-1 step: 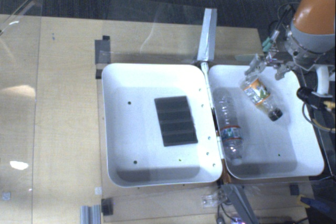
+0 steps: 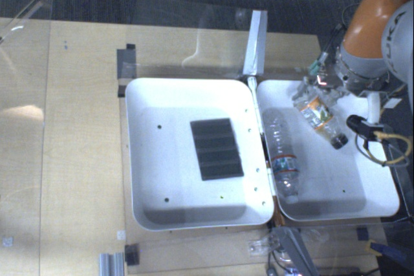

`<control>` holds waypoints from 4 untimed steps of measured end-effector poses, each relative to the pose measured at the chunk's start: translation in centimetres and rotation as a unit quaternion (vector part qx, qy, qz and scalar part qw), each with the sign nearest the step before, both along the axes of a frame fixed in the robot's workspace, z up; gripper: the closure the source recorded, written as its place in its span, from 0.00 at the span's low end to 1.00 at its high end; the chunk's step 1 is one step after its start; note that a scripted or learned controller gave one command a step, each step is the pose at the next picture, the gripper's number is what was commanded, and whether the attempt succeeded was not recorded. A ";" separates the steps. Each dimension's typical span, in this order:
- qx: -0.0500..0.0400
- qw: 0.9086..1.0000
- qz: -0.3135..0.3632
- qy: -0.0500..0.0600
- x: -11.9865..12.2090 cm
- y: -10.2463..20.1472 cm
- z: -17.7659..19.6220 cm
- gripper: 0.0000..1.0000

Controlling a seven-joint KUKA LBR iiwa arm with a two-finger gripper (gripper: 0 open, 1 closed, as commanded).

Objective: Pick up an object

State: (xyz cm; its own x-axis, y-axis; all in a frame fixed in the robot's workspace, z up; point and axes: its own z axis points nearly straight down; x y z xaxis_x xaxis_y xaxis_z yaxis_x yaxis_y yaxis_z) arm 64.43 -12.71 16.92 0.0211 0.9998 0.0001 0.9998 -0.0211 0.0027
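Gripper (image 2: 321, 95) low over right bin (image 2: 381, 194), near its far edge, at crinkled clear packet (image 2: 316, 112); whether packet is grasped, cannot tell. Clear bottle (image 2: 282, 155) lies along bin's left wall. Advice: seat packet deep between jaws, lift straight and slow, avoid bottle

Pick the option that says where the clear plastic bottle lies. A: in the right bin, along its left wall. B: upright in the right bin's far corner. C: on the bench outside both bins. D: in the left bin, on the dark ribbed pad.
A: the clear plastic bottle lies on its side in the right bin, along the wall next to the left bin.
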 end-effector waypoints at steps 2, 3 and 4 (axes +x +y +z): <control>-0.001 0.997 0.079 -0.003 1.5 -2.4 -8.2 0.00; 0.004 0.997 0.082 -0.010 2.0 -1.5 -6.8 1.00; 0.004 0.997 0.082 -0.010 2.0 -1.6 -6.8 0.00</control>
